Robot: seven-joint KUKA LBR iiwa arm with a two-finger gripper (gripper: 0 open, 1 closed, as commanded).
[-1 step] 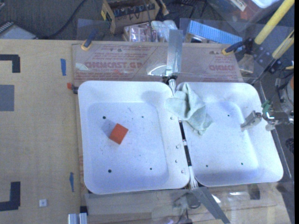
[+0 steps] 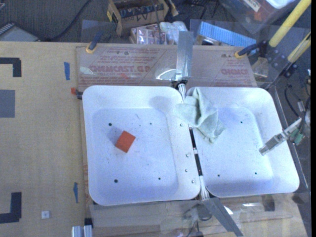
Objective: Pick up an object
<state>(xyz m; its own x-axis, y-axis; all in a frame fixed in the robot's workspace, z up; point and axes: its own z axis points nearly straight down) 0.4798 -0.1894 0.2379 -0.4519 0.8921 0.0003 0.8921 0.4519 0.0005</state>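
Where the arm comes in at the view's 3 o'clock, the gripper (image 2: pixel 270 145) shows as a slim grey metal piece slanting over the 3 o'clock rim of the right bin (image 2: pixel 247 181). Its tip hangs above bare white floor. Too little of it is visible to tell whether it is spread or pressed together, and nothing can be seen in its grasp.

A pale green cloth (image 2: pixel 203 117) lies crumpled at the 11 o'clock corner of the right bin, well apart from the gripper. It is draped against the seam between the two bins, and one edge reaches onto the rim of the left bin (image 2: pixel 98 181).

An orange block (image 2: pixel 125 141) rests on the floor of the left bin, near the middle and slightly toward 9 o'clock, with one corner pointing down the view. It is alone in that bin, far from the gripper.

At 12 o'clock of both bins lies a flat cardboard sheet (image 2: pixel 128 65) with red lettering, and an upright metal bracket (image 2: pixel 184 58) stands at its middle. Yellow-handled clamps (image 2: pixel 92 47) grip the sheet's far corners. The wooden bench (image 2: pixel 39 132) stretches toward 9 o'clock, marked with black shapes and strips of blue tape (image 2: pixel 66 71).
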